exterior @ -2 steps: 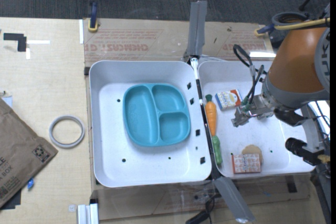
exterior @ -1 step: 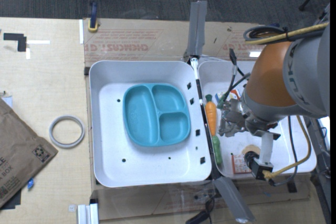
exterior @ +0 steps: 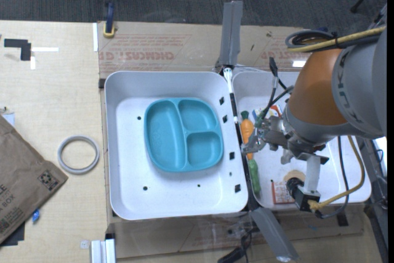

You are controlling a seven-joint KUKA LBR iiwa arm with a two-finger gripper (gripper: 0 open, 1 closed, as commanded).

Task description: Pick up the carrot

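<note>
While the arm [exterior: 345, 89] reached in from the right of the frame, its grey bulk and orange band hung over the right bin [exterior: 345, 185], and the jaws [exterior: 257, 132] sat low at that bin's left side, close to the divider between the two bins. Whether they were open or closed, I could not tell; cables and metal parts crowded the spot. The carrot [exterior: 246, 129] lay in the right bin, hard against its left wall, right of centre in the frame, just beside the jaws and not visibly between them. Below it along the same wall lay a long green vegetable [exterior: 253, 173]. Lower in that bin sat a small printed card [exterior: 282, 191]. Over in the left bin [exterior: 123, 151], a teal divided plate [exterior: 183, 134] rested near the middle. On the worktop [exterior: 43, 108] at left lay a grey ring [exterior: 79, 153], and a brown cardboard piece [exterior: 21, 185] filled the lower left corner.
</note>
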